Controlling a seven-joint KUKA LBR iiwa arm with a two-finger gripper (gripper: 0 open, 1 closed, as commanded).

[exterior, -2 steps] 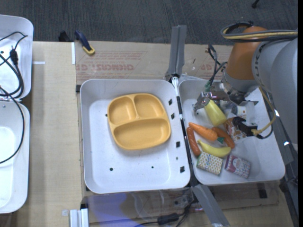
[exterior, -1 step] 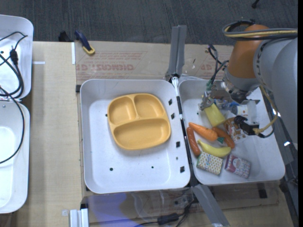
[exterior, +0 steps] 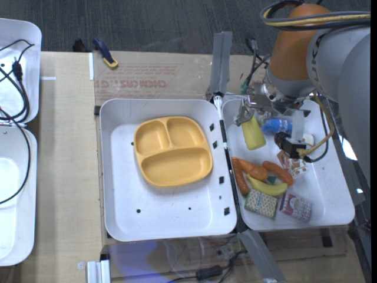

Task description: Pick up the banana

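The banana lies in the right bin, short and yellow, near the front among other items. It rests against an orange carrot and just behind a small patterned box. My gripper hangs below the orange-banded wrist at the back of the right bin, well behind the banana. It sits just above a pale yellow block and may be touching its top end. Nothing shows the banana in its hold.
A yellow divided plate lies in the left bin. The right bin also holds a blue bottle, a second carrot, a red-and-white box and a snack packet. A cable loops beside the wrist.
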